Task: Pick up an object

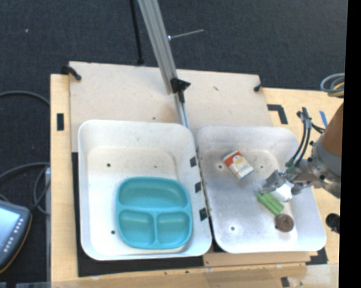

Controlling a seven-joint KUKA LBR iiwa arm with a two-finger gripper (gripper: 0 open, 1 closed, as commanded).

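In the right bin (236, 237) lie three small things. A red and white box (238, 164) sits near the middle, a green oblong piece (270, 203) lies to its lower right, and a brown round piece (283, 222) rests just below that. My gripper (280, 186) hangs low over the right side of this bin, directly above the upper end of the green piece, whose top end it partly hides. From this slant I cannot make out whether it touches the piece. The arm's orange band (334, 131) is at the right edge.
The left bin (98, 143) holds a blue divided plate (154, 212) in its front half. A metal post (162, 42) slants up from the seam between the bins at the back. A handheld pendant (4, 235) lies off the bench at the lower left.
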